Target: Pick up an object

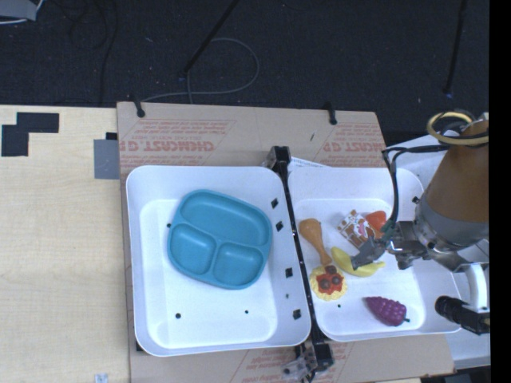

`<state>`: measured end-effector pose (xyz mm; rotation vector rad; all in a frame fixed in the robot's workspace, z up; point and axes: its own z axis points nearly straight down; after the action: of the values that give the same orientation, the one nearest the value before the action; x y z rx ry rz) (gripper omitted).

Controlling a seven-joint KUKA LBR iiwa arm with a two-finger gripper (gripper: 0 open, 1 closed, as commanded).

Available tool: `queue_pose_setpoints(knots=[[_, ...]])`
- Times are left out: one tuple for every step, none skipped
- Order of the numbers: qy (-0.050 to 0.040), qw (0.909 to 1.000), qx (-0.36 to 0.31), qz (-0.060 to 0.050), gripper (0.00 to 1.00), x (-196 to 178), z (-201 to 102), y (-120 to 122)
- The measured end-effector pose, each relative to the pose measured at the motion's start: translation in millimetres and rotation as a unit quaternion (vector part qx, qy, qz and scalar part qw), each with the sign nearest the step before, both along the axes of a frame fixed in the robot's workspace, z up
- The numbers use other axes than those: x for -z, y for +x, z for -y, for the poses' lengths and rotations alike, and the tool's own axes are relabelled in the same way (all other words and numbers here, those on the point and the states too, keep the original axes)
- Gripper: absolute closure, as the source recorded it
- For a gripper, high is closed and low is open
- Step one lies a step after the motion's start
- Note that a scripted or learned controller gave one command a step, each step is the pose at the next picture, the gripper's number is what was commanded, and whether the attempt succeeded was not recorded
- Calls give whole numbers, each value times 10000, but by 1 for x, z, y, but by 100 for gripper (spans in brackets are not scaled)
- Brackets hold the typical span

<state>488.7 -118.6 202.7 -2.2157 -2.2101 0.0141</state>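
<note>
Seen from the overhead camera: two white bins are set side by side on the worktop (64,238). A blue divided tray (219,238) is sat in the left bin (152,325). The right bin (343,186) is where the toy food is found: a drumstick (313,236), a banana (357,265), a small pizza (329,283), purple grapes (386,310) and a patterned packet (355,227). The hand (369,251) is lowered right over the banana; whether it's clenched or released can't be told.
</note>
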Motion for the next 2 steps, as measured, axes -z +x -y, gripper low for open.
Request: queue_pose_setpoints(knots=[[-11, 10000, -10, 65, 0, -6, 0, 3], [5, 10000, -10, 22, 0, 57, 0, -4]])
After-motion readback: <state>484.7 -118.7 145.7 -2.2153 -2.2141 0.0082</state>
